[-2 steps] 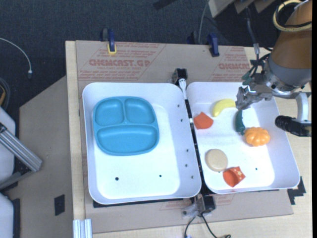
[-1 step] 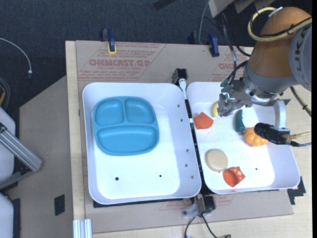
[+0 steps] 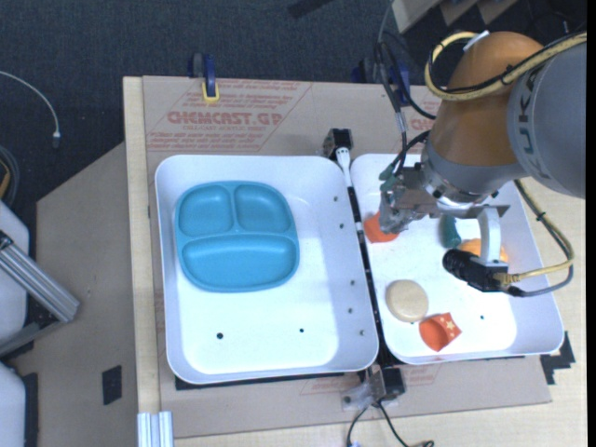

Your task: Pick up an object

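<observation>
1. Camera view, far left: the left bin carries a blue divided plate, lying flat and well apart from the action.
2. Across the divider, the gripper is down low in the right bin, right over an orange object by the bin's left wall. Whether it is open or closed, I cannot tell; the wrist hides that.
3. Nearer the camera lie a round beige piece and a red object, just beside each other.
4. Further right, a teal item and a yellow-orange one peek out beside the arm.
5. Likely target: the orange object. To do it well, I'd say centre over it, keep clear of the bin wall, close firmly, then lift straight up, since a grip this near the wall could slip.
</observation>
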Robot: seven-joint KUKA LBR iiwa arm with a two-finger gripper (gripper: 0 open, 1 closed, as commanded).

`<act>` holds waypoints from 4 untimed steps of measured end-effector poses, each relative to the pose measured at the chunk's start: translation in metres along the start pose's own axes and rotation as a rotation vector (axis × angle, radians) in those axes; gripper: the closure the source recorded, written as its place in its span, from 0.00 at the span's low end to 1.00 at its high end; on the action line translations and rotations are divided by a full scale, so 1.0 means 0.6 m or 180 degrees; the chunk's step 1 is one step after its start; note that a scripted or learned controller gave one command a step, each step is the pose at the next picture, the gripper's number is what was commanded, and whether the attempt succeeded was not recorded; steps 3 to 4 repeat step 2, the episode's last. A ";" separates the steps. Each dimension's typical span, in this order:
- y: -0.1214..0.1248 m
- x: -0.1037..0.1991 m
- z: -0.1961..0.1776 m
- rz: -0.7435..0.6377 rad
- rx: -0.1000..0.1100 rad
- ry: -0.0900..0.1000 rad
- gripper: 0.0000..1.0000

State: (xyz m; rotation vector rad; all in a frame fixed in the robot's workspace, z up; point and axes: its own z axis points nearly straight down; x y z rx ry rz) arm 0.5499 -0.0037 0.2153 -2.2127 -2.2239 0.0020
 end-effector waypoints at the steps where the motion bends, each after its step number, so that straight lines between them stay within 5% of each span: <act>1: -0.015 0.072 -0.009 -0.0001 -0.0005 0.0001 1.00; 2: -0.044 0.156 0.006 0.0006 -0.0001 -0.0004 1.00; 4: -0.044 0.156 0.006 0.0006 -0.0001 -0.0004 1.00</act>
